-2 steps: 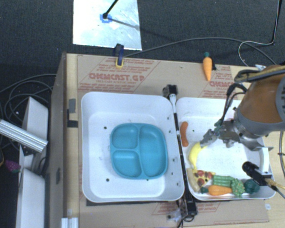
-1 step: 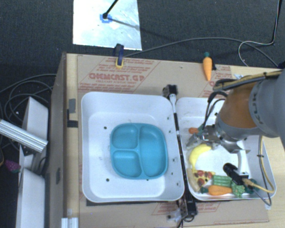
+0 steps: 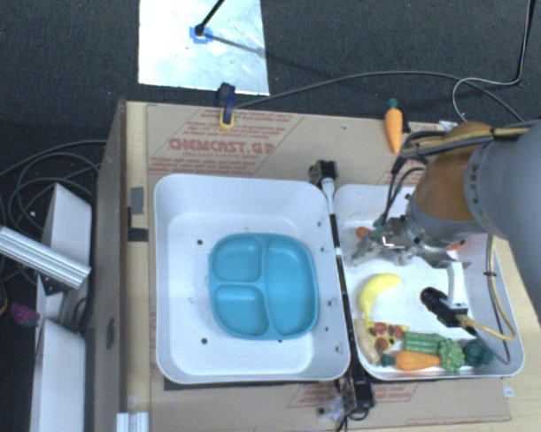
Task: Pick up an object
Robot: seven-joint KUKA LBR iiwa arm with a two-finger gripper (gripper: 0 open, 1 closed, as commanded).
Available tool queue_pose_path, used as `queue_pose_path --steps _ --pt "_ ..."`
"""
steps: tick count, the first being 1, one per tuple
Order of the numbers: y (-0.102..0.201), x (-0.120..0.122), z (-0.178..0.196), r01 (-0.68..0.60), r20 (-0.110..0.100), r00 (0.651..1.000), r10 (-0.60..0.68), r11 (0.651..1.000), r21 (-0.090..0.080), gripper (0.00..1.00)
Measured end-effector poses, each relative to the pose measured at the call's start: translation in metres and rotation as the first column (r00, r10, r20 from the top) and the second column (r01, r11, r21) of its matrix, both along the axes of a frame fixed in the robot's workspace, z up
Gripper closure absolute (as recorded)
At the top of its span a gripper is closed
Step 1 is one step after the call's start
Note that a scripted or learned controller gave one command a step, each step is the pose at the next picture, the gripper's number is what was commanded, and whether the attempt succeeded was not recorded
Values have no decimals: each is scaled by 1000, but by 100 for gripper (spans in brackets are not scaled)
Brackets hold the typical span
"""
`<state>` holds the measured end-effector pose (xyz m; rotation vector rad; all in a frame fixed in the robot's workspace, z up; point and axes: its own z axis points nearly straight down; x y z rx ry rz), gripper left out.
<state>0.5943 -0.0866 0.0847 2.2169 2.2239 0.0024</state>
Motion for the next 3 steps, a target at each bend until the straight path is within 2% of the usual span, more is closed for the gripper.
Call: queue_pose_path --steps 1,2,3 --pt "-10 -44 -1 2 -2 1000 -2 1000 0 0" --pt "-10 -43 10 1 0 1000 -1 1000 0 100" --pt "-10 -43 10 0 0 1000 0 1000 0 0"
